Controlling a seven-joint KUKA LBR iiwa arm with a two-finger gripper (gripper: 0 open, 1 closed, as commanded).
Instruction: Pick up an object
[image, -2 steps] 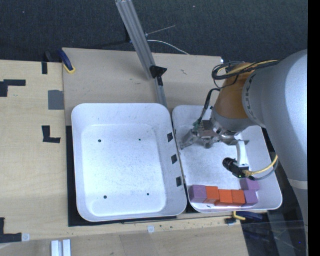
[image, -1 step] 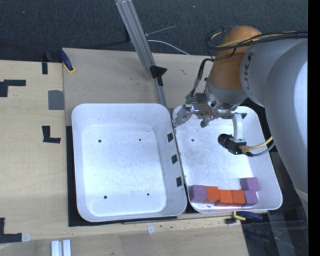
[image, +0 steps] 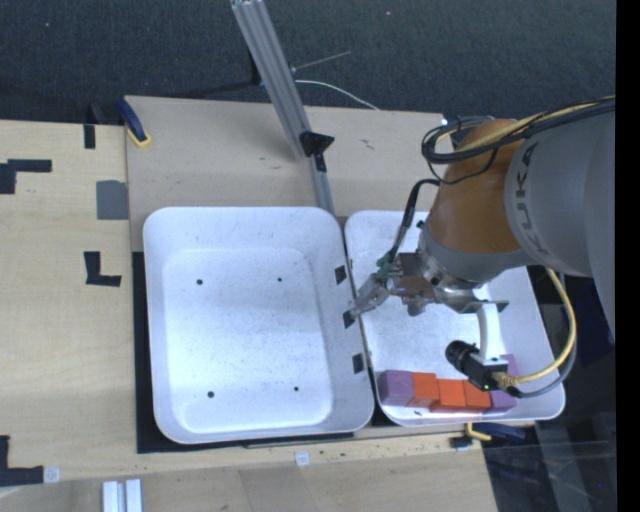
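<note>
So the arm (image: 530, 200) comes in over the right bin (image: 385, 240), big grey body with the orange band sitting above the wrist. The gripper (image: 368, 297) hangs low over the left side of that bin, right by the edge where it meets the left bin (image: 240, 320). Honestly can't make out how the jaws stand from this angle, they're just a dark metal cluster pointing toward the seam between the bins. Nothing visibly caught in them as far as I can see.

The stuff to pick is all down at the near end of the right bin: a purple block (image: 400, 386), an orange block (image: 424, 388) touching it on the side away from the left bin, and another orange block (image: 474, 396) further along that same row, all hugging the near wall of the right bin. There's a second bit of purple (image: 503, 400) at the far end of the row, partly hidden by a black fitting (image: 466, 358) on the arm's white bracket. The blocks are well apart from the gripper, which sits nearer the middle of the right bin's left edge.

A yellow cable (image: 560, 350) loops down the arm's side of the right bin. A metal rail (image: 285, 90) runs at a slant down to the right bin's far left corner.
</note>
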